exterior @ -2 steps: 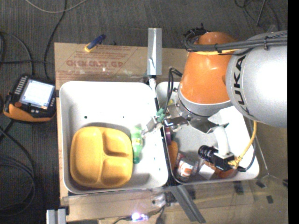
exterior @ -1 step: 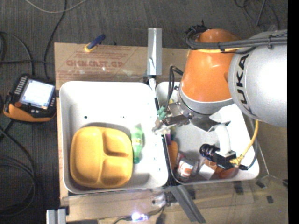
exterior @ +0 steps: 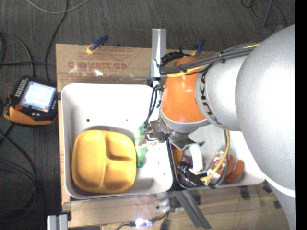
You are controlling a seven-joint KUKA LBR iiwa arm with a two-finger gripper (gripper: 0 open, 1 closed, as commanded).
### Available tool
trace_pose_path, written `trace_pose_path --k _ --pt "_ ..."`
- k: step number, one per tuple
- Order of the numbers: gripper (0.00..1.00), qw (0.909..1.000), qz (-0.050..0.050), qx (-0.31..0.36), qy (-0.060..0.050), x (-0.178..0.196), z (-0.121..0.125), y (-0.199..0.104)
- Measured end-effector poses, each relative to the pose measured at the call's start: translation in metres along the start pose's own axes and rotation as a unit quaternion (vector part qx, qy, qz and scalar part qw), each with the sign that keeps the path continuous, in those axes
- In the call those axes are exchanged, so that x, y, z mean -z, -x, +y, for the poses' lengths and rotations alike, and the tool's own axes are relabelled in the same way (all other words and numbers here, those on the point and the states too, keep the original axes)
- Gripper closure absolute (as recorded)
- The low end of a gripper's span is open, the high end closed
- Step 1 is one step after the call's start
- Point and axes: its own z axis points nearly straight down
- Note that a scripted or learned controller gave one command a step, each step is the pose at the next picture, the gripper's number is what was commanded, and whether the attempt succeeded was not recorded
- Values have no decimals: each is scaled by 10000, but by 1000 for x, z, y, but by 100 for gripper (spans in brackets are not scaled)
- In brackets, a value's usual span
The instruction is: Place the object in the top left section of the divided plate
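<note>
A yellow divided plate (exterior: 103, 161) lies in the lower part of the left bin (exterior: 96, 99). A green object (exterior: 140, 158) sits just off the plate's right edge, beside the wall between the bins. My gripper (exterior: 149, 137) hangs directly over the green object's upper end, under the orange band of the arm (exterior: 184, 99). The arm's bulk hides how the gripper meets the green object. None of the plate's sections holds anything.
The right bin (exterior: 249, 178) is mostly covered by the arm; orange and red items (exterior: 235, 169) show at its lower edge. A teach pendant (exterior: 32, 101) lies left of the bench, and cardboard (exterior: 103, 63) lies behind the left bin.
</note>
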Motion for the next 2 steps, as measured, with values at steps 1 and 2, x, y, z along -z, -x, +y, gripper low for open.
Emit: trace_pose_path --k 1,2 --pt "100 9913 -11 1313 17 53 -4 -60" --pt "100 9967 1 808 11 41 -5 -54"
